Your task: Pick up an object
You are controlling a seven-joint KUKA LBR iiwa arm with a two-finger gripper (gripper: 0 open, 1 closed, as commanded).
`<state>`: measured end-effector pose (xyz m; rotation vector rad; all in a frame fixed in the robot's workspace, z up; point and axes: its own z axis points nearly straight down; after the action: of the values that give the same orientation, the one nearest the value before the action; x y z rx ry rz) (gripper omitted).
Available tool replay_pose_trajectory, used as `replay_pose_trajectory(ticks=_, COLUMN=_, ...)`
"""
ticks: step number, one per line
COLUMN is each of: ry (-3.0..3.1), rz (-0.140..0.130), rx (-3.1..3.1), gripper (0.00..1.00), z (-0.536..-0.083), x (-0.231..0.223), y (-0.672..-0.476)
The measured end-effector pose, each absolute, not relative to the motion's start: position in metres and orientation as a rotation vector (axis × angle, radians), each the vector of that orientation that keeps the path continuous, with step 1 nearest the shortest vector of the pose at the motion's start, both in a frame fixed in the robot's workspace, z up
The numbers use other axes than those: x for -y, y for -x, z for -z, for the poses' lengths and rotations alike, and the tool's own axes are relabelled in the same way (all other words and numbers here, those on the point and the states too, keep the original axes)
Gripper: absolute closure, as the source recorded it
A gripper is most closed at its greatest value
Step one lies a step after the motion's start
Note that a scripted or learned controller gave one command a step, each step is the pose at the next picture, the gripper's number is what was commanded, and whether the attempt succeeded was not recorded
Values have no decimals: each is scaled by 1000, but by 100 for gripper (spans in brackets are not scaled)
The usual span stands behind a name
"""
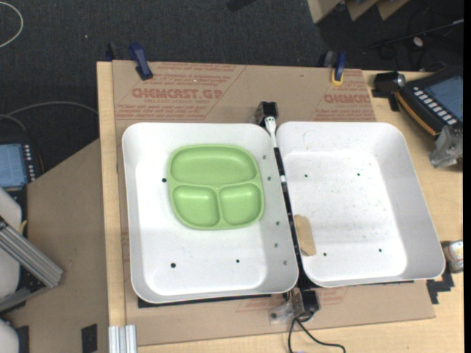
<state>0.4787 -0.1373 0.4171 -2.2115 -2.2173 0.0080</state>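
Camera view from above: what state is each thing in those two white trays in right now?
Green divided plate: right way up, lying flat in the left bin, its three compartments bare.
Left bin: holds the plate.
Right bin: speckled floor, brown tape patch on its left rim.

Evenly and brightly lit from above. Mild glare on the white bins, with soft shadows along their inner walls. Slightly soft focus overall; dark, underexposed floor beyond the bench.

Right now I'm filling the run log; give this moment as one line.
green divided plate: in left bin | flat, untouched | pick: not started
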Motion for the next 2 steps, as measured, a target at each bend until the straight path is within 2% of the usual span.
replay_pose_trajectory(ticks=1, ry=2209, rz=-8, rx=2220, gripper=100, z=-327, x=88, y=-479)
replay_pose_trajectory(ticks=2, ry=2216, rz=17, rx=2238, gripper=100, z=-429, x=11, y=-480)
